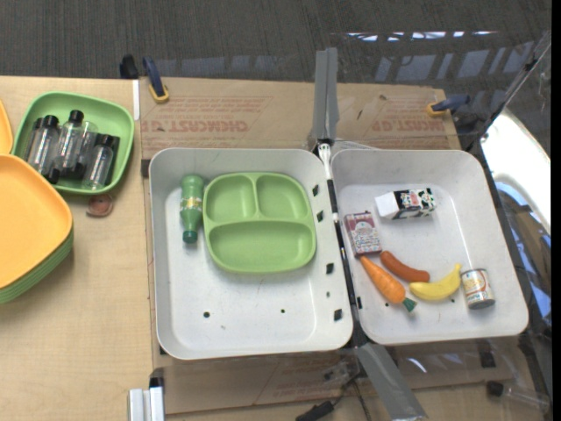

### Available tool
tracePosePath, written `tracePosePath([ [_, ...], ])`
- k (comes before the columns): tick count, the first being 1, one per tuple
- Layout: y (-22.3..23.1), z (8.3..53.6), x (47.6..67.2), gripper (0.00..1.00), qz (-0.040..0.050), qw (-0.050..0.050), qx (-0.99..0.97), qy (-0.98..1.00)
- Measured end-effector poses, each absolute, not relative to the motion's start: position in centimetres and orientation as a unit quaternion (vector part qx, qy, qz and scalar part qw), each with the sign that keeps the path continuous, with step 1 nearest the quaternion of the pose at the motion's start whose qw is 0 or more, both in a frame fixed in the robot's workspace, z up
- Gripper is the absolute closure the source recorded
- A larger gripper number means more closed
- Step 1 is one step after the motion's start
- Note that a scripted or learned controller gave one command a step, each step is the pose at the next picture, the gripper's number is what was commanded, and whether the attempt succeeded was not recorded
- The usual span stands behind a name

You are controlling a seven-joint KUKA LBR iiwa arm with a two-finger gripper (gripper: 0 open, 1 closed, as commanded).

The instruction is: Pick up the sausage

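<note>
Nearest the lens, the counter (88, 340) carries two white bins side by side. The left bin (245, 314) holds a green divided plate (259, 221) and a green bottle (191, 207). The right bin (456, 235) holds the sausage (405, 266), which lies slanted near the bin's middle. A carrot (384, 281) lies just beside it on the near side, and a banana (436, 286) appears to touch its right end. A small box (362, 232) sits close to its upper left end.

The end effector's state cannot be told. A descent is best centred on the sausage, with the fingers set across its short axis. The carrot crowds the near side, so a stray finger could catch it.
</note>
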State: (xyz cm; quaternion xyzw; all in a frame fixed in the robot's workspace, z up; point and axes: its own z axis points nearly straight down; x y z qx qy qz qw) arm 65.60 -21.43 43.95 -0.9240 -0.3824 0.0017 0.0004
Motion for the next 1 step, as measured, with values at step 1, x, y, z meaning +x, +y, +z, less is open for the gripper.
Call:
tracePosePath([
  [1,-21.71,44.01,64.36,1.00,0.0018,0.001,-0.859,-0.512],
])
